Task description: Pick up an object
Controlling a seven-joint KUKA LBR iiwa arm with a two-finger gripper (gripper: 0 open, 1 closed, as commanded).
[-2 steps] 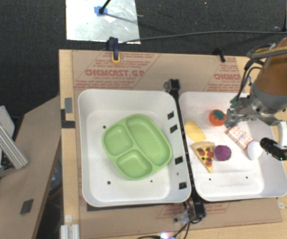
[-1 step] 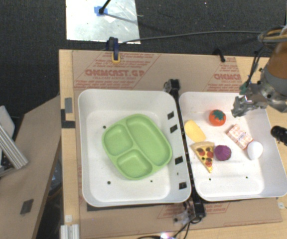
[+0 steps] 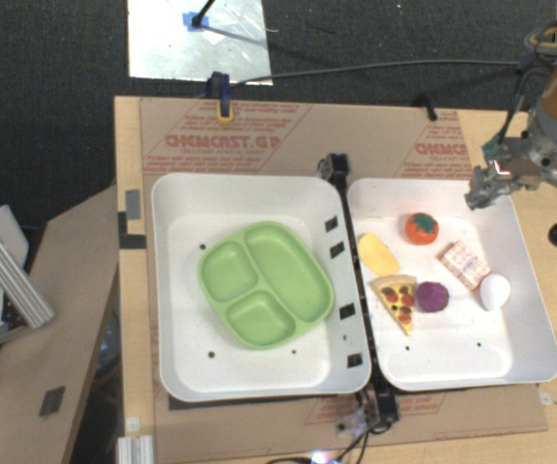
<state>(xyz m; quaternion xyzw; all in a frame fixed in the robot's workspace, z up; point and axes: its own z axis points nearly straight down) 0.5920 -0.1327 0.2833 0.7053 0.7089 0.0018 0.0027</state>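
Note:
The right bin [image 3: 511, 356] holds a red tomato [image 3: 421, 227], a yellow banana-like piece [image 3: 378, 254], a pizza slice [image 3: 397, 300], a purple plum [image 3: 433, 297], a pink wrapped box [image 3: 463, 264] and a white egg [image 3: 494, 291]. My gripper [image 3: 483, 188] hangs over the bin's far right corner, above and to the right of the tomato. Nothing shows between its fingers.
The left bin [image 3: 177, 356] holds a green divided plate [image 3: 264, 283]. A black clamp strip [image 3: 348, 288] joins the two bins. Cardboard [image 3: 259, 138] lies under both bins. A blue clamp [image 3: 220, 93] sits at the bench's far edge. An aluminium rail [image 3: 8, 274] leans at left.

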